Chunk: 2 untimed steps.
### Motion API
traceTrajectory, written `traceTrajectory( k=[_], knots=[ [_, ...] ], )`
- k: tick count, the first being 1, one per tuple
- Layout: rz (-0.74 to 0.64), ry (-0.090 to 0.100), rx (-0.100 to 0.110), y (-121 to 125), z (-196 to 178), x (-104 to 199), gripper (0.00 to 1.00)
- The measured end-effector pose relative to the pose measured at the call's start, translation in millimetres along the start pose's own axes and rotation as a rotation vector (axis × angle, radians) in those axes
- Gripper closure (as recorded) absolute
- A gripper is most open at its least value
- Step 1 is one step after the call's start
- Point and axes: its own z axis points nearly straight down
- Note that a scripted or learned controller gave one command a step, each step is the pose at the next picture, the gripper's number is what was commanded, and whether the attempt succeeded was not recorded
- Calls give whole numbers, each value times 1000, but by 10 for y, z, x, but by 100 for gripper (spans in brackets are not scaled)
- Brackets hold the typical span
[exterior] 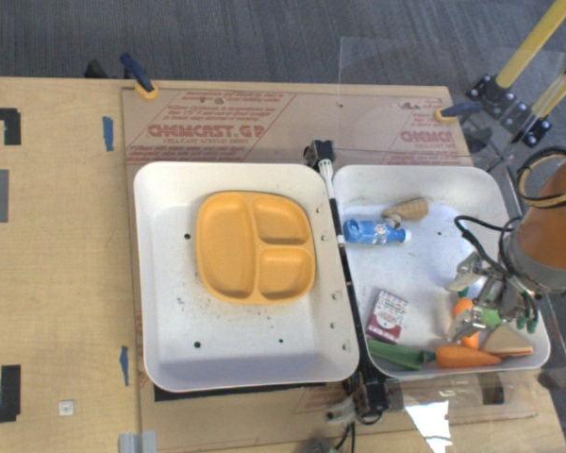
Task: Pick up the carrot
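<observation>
Two shallow white bins side by side on the bench. In the left bin (160,281), a yellow-orange divided plate (256,247) with three compartments, lying flat near the middle, nothing visible in its sections. In the right bin (434,182), several small things: a blue plastic bottle (374,232) on its side near the upper left, a tan cork-like piece (407,209) just beside it and touching or nearly so; a small red-and-white box (387,314) lower down, tilted; a green vegetable-shaped piece (399,355) along the lower wall. Next to that, the carrot (467,357), orange, lying flat along the lower right wall, its tip pointing right toward a pale flat piece (514,351). Low over the right side of the same bin, the gripper (481,311), reaching in from the right, just above the carrot and apart from it as far as can be seen. Amid the metal parts and cables, a small orange round shape (463,307) and a green bit, unclear what. Whether wide or narrow, cannot tell; nothing clearly seen held.
</observation>
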Motion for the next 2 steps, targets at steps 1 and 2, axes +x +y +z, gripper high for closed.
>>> traceTrajectory(
  k=[1,2],
  knots=[
    [-1,-10,0,6,-110,-28,100],
    [-229,13,2,104,103,80,100]
  ],
)
